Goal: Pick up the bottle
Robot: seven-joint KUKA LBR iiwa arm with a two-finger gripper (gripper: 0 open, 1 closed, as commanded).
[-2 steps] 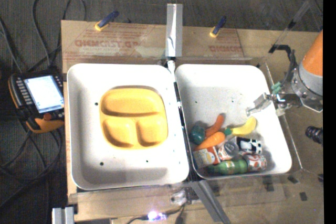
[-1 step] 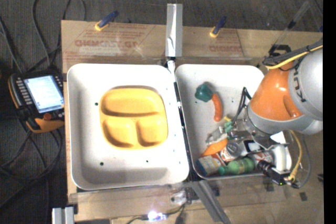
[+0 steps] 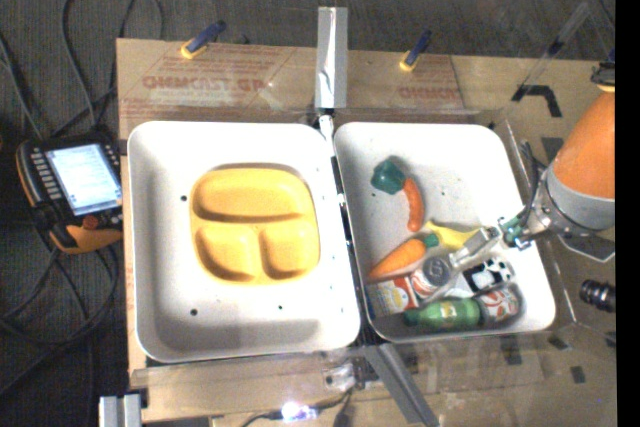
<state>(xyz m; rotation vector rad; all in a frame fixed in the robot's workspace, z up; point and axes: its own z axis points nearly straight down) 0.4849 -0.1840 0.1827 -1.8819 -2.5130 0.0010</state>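
Note:
The bottle is green with a yellow label. It lies on its side along the front wall of the right bin, neck pointing left. My gripper reaches in from the right, low over the pile just behind the bottle. Its tip is by a yellow item and a round metal can top. The bottle rests apart from the gripper, a little nearer the front.
Around the gripper lie a large carrot, a red-and-white can, another can and a black-and-white toy. A small orange pepper and a teal piece sit further back. The left bin holds a yellow divided tray.

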